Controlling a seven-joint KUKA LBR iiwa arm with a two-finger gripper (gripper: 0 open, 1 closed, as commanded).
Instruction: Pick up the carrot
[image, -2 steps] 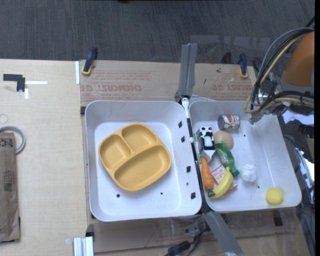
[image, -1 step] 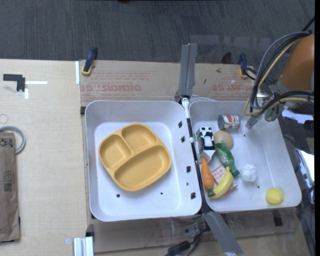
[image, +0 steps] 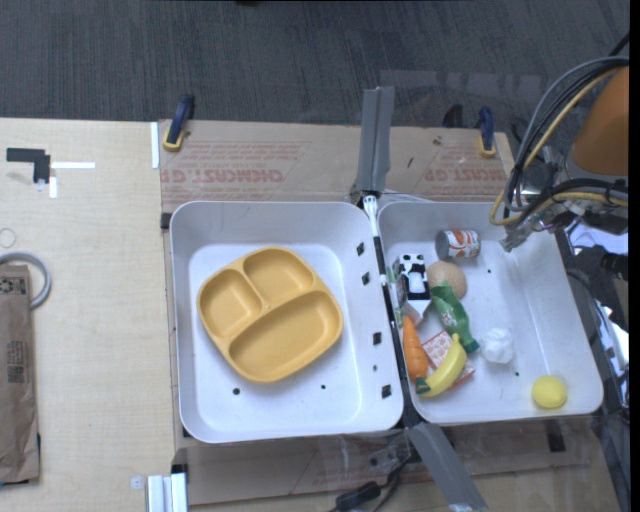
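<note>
Two shallow white bins sit side by side on a cardboard-covered bench, seen from above at a slant. In the left bin (image: 190, 300) we see a yellow divided plate (image: 270, 314) lying flat near the centre, its three compartments bare. The right bin (image: 560, 300) holds a cluster of toy food along its left side: the carrot (image: 412, 347), orange and lying lengthwise close to the bin's left wall, sits at the lower left of the pile, just beside a banana (image: 447, 370) that curves below and to its right. Above them we make out a green packet (image: 455, 318), a black-and-white item (image: 413, 276), a tan rounded piece (image: 447, 277) and a small can (image: 459, 242) lying on its side near the bin's upper edge. A crumpled white lump (image: 497, 345) rests toward the middle, and a yellow ball (image: 549, 392) sits alone near the lower right corner. At the upper right of the frame, the arm (image: 605, 130) enters with its bundle of cables, and the gripper (image: 520, 232) hangs over the bin's upper right area, well apart from the carrot; we cannot tell how its end effector is set.
</note>
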